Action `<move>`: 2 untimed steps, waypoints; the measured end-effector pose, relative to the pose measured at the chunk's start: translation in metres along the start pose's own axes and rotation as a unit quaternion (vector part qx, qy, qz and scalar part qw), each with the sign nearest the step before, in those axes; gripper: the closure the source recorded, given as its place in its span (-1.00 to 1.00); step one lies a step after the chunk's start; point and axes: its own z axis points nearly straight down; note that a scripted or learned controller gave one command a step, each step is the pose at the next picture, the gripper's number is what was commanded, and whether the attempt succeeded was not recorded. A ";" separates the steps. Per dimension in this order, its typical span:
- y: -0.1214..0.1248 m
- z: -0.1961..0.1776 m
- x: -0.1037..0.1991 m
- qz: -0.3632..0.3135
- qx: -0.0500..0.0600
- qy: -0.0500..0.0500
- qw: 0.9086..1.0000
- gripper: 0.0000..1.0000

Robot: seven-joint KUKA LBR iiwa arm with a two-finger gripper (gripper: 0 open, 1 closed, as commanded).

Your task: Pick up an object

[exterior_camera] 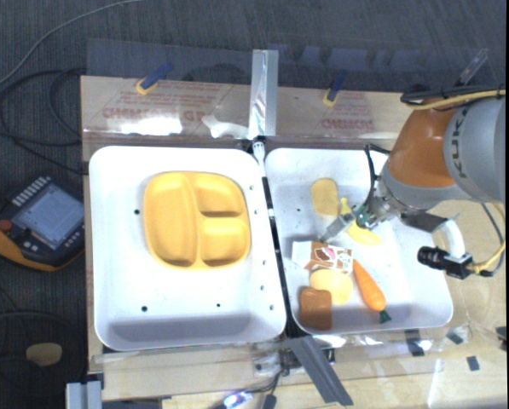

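My gripper [357, 221] hangs low in the right bin [425, 309], reaching in from the arm's orange band [420, 156] at the right. Right beside its tip lies a small yellow piece [367, 235], touching it or nearly so. A pale tan oval piece [324, 196] lies just up and left of the gripper. Below it sit a small printed carton [332, 256], a yellow round piece [334, 285], a brown block [315, 308] and an orange carrot [370, 287]. Nothing is visibly lifted.
The left bin [118, 305] holds a yellow divided tray [196, 218]. A raised divider [271, 228] separates the two bins. A black cable fitting [444, 259] juts from the arm over the right bin's right side. A handheld pendant [34, 220] lies on the floor at the left.
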 end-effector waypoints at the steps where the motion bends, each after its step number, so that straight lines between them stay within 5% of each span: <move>1: 0.002 -0.010 0.001 0.000 -0.003 0.001 1.000 1.00; 2: 0.034 -0.091 0.060 -0.022 0.001 0.001 1.000 1.00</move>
